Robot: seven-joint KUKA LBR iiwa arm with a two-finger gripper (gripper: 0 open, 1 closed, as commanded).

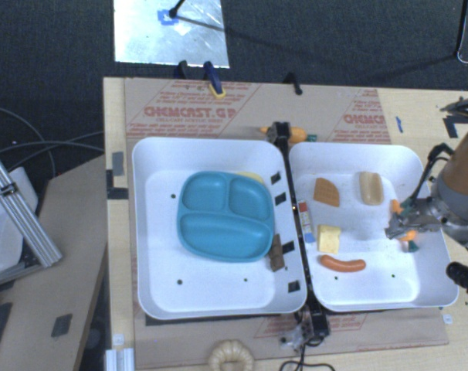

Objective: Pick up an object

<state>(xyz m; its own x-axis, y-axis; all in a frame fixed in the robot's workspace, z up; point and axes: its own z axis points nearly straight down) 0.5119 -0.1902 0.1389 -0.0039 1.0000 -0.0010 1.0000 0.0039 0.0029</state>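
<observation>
The right bin holds a brown toast slice, a pale bread roll, a yellow cheese block and a red-orange sausage. My gripper hangs low over the right side of this bin, on the grey arm coming in from the right. A small orange object lies right under the gripper's tip, partly hidden by it. Whether it is touched or held cannot be made out.
The left bin carries a blue divided plate, a bit of yellow peeking out behind it, and a small brown piece by the bin's right wall. Black clips line the divider between the bins.
</observation>
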